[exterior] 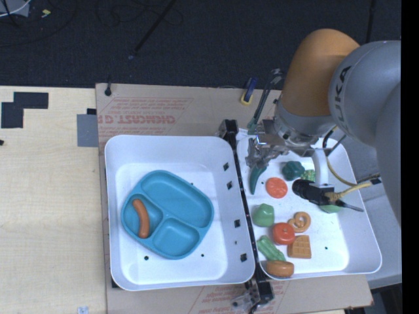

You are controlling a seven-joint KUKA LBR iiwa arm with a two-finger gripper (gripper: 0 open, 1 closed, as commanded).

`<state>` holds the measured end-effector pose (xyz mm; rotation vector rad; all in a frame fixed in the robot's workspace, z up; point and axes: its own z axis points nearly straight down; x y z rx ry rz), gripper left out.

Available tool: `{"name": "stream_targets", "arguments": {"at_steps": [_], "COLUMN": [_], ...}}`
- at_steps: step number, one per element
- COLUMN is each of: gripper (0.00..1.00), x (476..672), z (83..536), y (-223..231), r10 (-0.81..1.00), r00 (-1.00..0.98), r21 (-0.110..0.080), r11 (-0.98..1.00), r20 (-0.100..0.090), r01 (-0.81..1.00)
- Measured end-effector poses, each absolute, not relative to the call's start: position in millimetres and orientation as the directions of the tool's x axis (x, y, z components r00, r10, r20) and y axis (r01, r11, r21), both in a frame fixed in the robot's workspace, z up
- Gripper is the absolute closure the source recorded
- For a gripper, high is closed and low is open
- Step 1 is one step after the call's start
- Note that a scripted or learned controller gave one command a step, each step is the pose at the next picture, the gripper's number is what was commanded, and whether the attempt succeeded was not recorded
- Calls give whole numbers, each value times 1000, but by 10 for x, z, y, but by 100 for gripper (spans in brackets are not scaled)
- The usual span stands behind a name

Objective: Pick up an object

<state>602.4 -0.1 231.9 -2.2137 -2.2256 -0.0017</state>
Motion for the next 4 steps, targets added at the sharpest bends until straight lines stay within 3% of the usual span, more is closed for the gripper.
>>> {"name": "stream_targets", "arguments": {"at_steps": [1, 2, 3, 4], "gripper": [100, 100, 100, 100], "x": [6007, 6145, 6103, 6078], "z": [2342, 2347, 2169, 2376], "y": [483, 892, 849, 829], "r10": [1000, 1000, 1000, 1000], "r00": [-5, -4, 1, 0], "r21": [-3, -2, -5, -1], "r11": [5, 4, -1, 0], "r20": [2, 2, -1, 1], "r01": [1000, 1000, 1000, 1000]}}
